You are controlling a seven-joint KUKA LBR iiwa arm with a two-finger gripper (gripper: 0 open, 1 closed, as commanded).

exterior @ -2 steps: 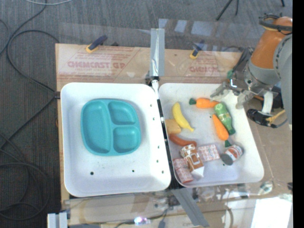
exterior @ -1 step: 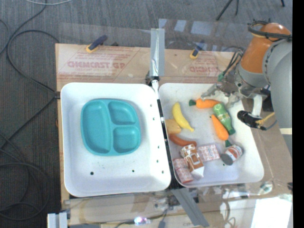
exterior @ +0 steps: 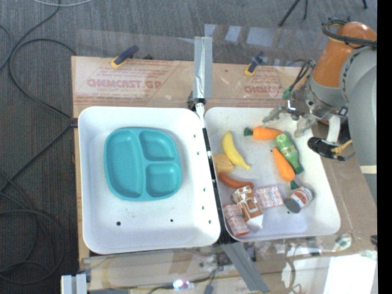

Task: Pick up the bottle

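Note:
The bottle (exterior: 288, 150) is green with a dark cap end and lies on its side in the right bin (exterior: 324, 222), toward its right wall. An orange carrot (exterior: 283, 165) lies against its left side. My gripper (exterior: 288, 120) hangs over the back right corner of that bin, just behind the bottle's far end. Its fingers (exterior: 274, 114) are spread open with nothing between them. The grey arm with its orange band (exterior: 334, 57) comes in from the right.
The right bin also holds a second carrot (exterior: 267, 133), a banana (exterior: 234, 150), a sausage (exterior: 236, 180), a small can (exterior: 299, 198) and several small cartons (exterior: 246, 204). A teal divided plate (exterior: 144, 163) lies in the left bin (exterior: 92, 225).

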